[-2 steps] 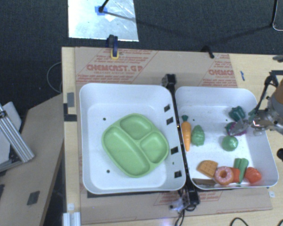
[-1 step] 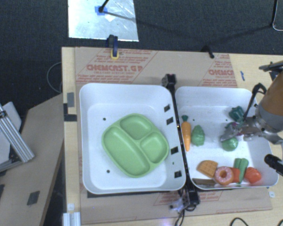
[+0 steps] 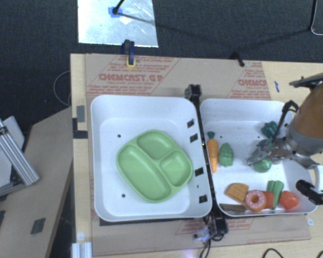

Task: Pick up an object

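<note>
Two white bins sit side by side on the desk [image 3: 167,69]: the left bin [image 3: 105,144] carries a green divided plate [image 3: 153,165], and the right bin [image 3: 242,109] holds the toy food. The hand [image 3: 260,156] is low in the right bin, its tip against a small green piece [image 3: 262,165], with a dark teal piece [image 3: 269,128] just behind it. Whether it is clenched or released I cannot tell, as the metal tip blurs into the toy. A carrot [image 3: 212,153] and a green lump [image 3: 225,155] lie near the divider; a doughnut [image 3: 255,200] and a tomato [image 3: 288,200] rest along the front wall. My judgement: the grasp step is under way, and next the hand needs a firm closure on the green piece before a straight lift clear of the wall
</note>
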Tool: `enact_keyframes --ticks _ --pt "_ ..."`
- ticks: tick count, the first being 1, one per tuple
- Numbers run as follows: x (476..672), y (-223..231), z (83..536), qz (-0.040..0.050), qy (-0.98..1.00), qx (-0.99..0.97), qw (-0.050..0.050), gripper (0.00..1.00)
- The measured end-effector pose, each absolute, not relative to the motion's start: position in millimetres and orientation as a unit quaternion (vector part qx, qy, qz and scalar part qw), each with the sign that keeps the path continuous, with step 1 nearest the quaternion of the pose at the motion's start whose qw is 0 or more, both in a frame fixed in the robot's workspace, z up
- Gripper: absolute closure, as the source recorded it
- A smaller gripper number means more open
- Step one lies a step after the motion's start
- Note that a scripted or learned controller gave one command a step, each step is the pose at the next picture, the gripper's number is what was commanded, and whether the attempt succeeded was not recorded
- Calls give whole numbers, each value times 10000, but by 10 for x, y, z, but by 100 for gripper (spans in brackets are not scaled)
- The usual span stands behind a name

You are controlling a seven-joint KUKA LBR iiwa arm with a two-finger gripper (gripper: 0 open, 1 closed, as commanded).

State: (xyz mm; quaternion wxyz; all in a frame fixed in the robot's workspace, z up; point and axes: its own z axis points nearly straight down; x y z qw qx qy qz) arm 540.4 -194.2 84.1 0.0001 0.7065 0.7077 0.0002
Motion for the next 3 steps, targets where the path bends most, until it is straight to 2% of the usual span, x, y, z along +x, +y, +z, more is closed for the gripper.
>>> enact_keyframes --ticks 1,3 --pt "5410 -1943 952 8 7079 7063 9 100" --pt "5500 -2037 1929 10 7085 7057 25 100"
